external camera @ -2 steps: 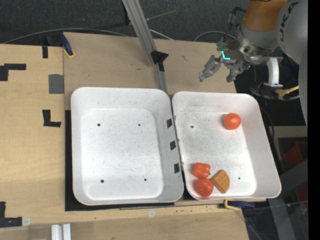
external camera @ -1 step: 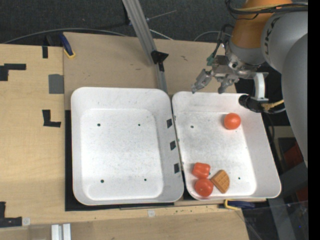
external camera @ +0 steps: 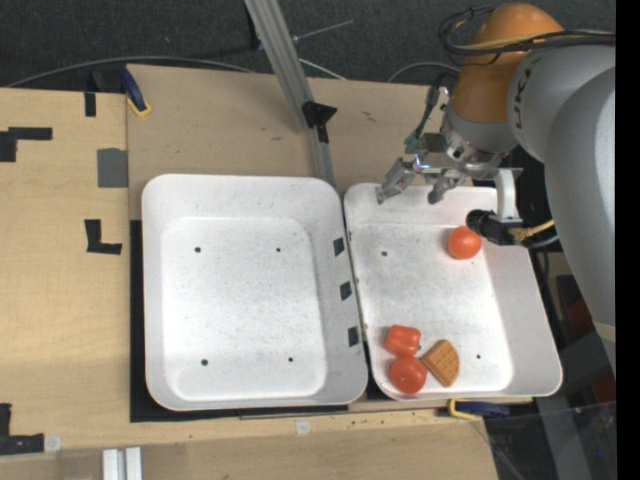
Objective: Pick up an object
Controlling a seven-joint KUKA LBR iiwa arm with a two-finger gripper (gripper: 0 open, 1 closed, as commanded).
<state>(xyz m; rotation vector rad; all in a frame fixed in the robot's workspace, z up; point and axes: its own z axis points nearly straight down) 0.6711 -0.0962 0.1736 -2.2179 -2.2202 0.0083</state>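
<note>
Red ball (external camera: 463, 242) lies in the right bin (external camera: 520, 308) (far side), below the gripper (external camera: 410, 188), whose fingers are spread, grasping nothing.

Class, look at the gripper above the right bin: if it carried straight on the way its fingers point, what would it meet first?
The gripper, fingers spread, points down at the far rim of the right bin. It would probably meet that rim or the bare floor just inside it, though depth is unclear. The orange ball lies off to the side.
</note>
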